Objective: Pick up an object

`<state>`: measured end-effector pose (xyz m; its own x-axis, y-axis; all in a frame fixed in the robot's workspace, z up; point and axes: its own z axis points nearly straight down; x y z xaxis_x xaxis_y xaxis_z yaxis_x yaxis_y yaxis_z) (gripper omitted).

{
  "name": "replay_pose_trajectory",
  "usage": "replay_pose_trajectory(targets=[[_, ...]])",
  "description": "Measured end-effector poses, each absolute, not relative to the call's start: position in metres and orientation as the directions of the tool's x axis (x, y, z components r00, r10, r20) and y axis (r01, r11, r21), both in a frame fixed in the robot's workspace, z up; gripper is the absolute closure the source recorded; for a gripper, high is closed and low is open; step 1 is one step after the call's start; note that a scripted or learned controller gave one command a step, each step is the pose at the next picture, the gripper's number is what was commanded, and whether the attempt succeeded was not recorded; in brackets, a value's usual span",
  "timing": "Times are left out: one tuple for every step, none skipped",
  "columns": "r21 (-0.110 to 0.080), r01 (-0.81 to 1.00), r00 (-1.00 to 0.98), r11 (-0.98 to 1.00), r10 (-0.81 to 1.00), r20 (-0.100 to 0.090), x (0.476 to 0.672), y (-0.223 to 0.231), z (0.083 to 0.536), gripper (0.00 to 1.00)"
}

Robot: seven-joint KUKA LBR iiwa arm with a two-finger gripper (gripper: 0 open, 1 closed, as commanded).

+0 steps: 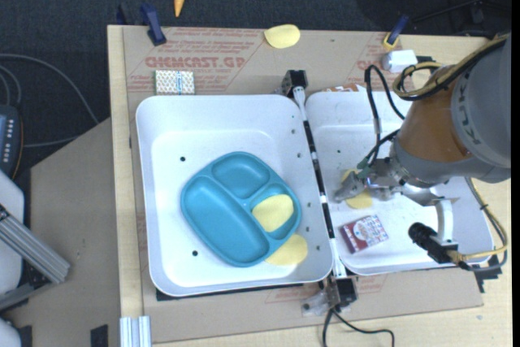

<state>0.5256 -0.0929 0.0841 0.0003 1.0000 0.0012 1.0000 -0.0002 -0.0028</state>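
My gripper (354, 186) is low in the right bin (349, 114), near its left wall, with the grey arm reaching in from the right. A small yellow thing (361, 195) lies right under the gripper, partly hidden by it; I cannot tell whether it is gripped. A red packet (363, 233) lies flat just in front of the gripper, apart from it. In the left bin (171, 126) rests a blue divided plate (227, 203) with a yellow piece (273, 210) in one compartment. Another yellow piece (289, 251) lies against the plate's near edge.
A yellow lemon-like piece (282, 36) and a small patterned packet (175, 81) lie on the bench behind the bins. Blue clamps (152, 24) hold the board's back edge. A toy carrot (179, 0) lies on the floor beyond.
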Motion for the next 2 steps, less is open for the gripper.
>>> replay_pose_trajectory(targets=[[0.001, 1.0, 0.0, 0.0, 1.0, 0.0, 0.5268, -0.093, 0.095, 1.0], [0.001, 1.0, 0.001, -0.001, 1.0, 0.0, 0.5266, -0.093, 0.0948, 0.0]])
